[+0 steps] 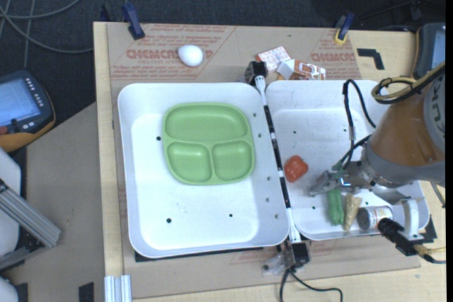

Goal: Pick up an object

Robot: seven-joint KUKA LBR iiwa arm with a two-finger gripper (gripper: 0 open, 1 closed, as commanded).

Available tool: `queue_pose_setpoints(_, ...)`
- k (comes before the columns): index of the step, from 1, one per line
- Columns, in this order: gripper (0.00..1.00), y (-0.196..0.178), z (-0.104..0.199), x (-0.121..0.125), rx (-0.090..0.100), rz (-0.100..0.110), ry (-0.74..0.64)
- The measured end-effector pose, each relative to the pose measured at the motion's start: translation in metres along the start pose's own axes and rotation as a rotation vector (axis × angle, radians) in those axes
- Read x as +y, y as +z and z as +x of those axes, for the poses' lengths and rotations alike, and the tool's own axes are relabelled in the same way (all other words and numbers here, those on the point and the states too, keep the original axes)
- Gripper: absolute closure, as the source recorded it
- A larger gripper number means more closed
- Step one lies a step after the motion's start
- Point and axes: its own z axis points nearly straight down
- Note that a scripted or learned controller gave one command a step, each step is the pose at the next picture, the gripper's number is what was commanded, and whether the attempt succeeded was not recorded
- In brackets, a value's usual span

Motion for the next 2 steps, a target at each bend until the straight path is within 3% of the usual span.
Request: queue_pose_setpoints(2, 0.00, 0.000, -0.020, 0.000, -0.002, -0.002, 0.002)
